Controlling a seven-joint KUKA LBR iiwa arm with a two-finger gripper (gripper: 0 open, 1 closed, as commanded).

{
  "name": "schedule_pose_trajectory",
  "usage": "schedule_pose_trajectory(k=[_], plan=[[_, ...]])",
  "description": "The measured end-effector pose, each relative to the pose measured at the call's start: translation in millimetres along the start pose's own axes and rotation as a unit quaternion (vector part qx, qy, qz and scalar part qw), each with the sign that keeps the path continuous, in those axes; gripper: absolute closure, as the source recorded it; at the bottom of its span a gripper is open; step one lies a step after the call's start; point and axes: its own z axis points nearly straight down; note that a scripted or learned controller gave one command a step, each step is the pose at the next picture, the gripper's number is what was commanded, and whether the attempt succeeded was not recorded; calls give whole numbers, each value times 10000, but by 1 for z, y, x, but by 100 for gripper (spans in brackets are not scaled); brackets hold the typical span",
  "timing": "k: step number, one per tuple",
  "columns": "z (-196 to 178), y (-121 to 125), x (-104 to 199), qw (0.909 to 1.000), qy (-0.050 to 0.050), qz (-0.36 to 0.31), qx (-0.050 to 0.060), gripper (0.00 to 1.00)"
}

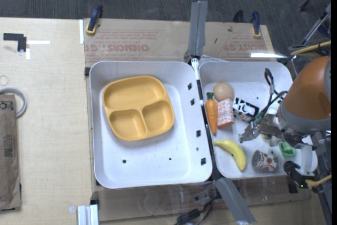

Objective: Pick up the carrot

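Cardboard [174, 39] behind the bins carries mirrored red print, unreadable. Left bin [105, 166], smooth white plastic, holds a glossy yellow three-part tray [138, 107]. Arm [310, 97] bends in over the right bin [224, 168]; gripper [253, 131] hovers low, its state impossible to tell. Curved banana [233, 151] lies below the red-white carton [225, 113]. Tapered carrot [211, 113] lies beside the carton, at the bin's left wall.

Carrot [211, 115] in right bin [251, 67], left of carton [225, 113]
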Motion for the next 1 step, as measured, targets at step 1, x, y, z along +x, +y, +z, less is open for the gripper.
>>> schedule_pose_trajectory(k=[1], plan=[[-6,1,-1,10000,-2,23,19,100]])
